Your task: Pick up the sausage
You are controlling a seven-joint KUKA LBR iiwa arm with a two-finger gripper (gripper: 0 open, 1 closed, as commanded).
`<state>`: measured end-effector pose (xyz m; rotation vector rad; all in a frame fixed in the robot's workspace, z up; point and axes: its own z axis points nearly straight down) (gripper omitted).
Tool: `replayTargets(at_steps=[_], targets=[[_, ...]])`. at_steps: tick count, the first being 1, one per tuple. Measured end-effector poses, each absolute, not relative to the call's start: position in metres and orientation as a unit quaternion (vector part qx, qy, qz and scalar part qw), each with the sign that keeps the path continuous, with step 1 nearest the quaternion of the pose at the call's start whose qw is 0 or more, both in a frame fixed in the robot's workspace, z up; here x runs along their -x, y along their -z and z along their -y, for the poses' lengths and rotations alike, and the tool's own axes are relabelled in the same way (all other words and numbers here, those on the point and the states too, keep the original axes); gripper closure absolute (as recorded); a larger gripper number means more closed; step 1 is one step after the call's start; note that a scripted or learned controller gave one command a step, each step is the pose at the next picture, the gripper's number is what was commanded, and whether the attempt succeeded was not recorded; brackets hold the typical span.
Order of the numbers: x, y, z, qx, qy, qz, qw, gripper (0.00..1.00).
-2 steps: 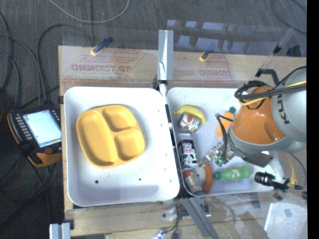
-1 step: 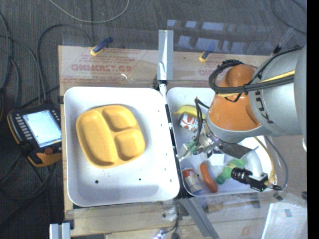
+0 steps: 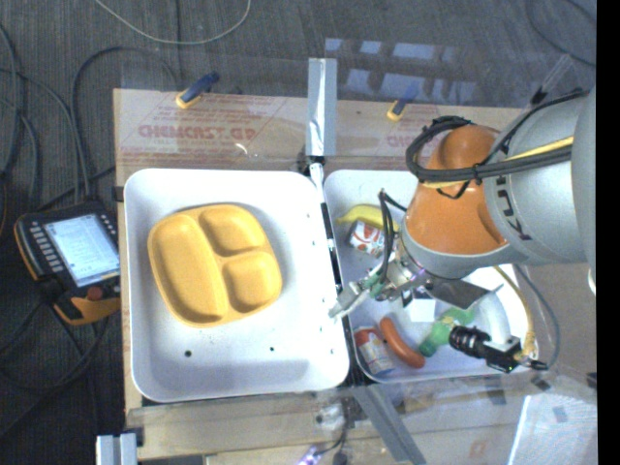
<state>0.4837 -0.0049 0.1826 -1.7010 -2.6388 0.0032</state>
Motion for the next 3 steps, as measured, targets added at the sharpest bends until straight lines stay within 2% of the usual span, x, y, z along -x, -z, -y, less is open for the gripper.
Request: replayTargets(at_steps=[1,2,3], targets=[[-0.483,-0.183,0.061,0.549,-0.0022,0.836,0.001,0.00],[-0.485,-0.110,0.089,0.515,0.0001,0.857,0.000,0.00],[-0.491,-0.095,0.149,0.542,0.0066,0.840,-0.006,0.00]])
